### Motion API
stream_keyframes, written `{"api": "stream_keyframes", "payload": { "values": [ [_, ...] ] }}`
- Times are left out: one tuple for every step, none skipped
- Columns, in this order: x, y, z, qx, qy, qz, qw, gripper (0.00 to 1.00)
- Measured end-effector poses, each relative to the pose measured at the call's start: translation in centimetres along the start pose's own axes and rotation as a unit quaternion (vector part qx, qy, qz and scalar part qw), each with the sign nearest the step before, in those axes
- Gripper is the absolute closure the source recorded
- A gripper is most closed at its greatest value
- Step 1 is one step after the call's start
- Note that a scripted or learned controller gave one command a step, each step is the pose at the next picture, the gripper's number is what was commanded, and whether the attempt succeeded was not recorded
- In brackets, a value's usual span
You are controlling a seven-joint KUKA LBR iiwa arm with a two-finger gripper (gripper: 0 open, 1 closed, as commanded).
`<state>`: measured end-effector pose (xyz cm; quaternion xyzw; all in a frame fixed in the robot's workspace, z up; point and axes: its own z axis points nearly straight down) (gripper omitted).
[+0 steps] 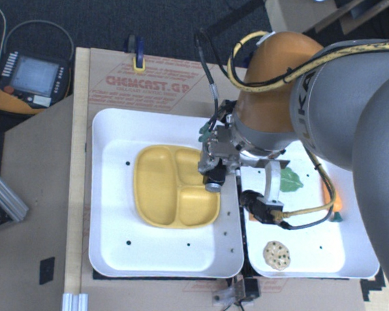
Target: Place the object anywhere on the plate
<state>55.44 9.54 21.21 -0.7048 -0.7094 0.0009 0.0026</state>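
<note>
From the overhead camera, the grey arm with its orange band (pixel 277 77) reaches in from the right and holds its claw (pixel 213 177) above the right edge of the yellow divided plate (pixel 167 186), which lies in the left white bin (pixel 110 177). This looks like the placing step, with the claw already at the plate; the next move would call for lowering a little and letting go over one of the plate's compartments. Whether the claw is spread or pressed together cannot be told from this slant, and nothing can be made out in it. In the right white bin (pixel 350 248) lie a round speckled cookie (pixel 276 254) near the front, a green leafy piece (pixel 291 179) and an orange piece (pixel 334 195) farther back; which is the task's object cannot be told.
</note>
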Motion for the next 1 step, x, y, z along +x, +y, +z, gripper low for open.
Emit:
{"api": "stream_keyframes", "payload": {
  "values": [
    [-0.40, 0.07, -0.04, -0.001, -0.001, 0.003, 1.0000, 0.00]
  ]
}}
